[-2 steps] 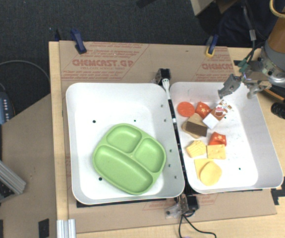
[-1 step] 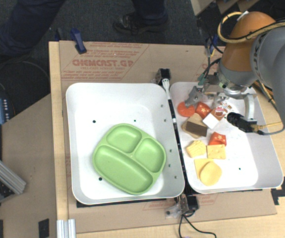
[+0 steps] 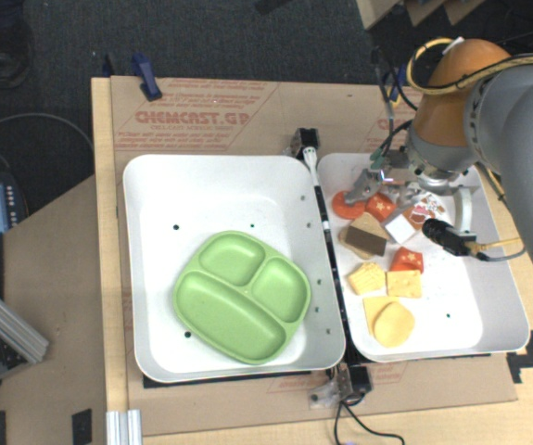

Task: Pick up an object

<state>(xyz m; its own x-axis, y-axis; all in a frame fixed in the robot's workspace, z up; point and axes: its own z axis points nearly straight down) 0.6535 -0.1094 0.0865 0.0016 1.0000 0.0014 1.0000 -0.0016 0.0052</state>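
Note:
My gripper [image 3: 384,189] hangs low over the far left part of the right bin [image 3: 488,327], among the toy food. Just left of it lies a flat red piece [image 3: 347,205]. A tan wedge [image 3: 378,210] and a white cube [image 3: 400,228] sit right below it. Nearer the front are a brown block [image 3: 365,240], a red cube [image 3: 408,260], two yellow cheese squares [image 3: 368,277] [image 3: 404,284] and a round yellow piece [image 3: 393,323]. The arm's wrist covers whatever lies under it.
A green three-part plate [image 3: 241,296] lies in the left bin [image 3: 155,202]. A black divider rail [image 3: 324,230] runs between the bins. The grey arm [image 3: 516,128] fills the right bin's far right. A black cable connector [image 3: 447,236] hangs beside the food.

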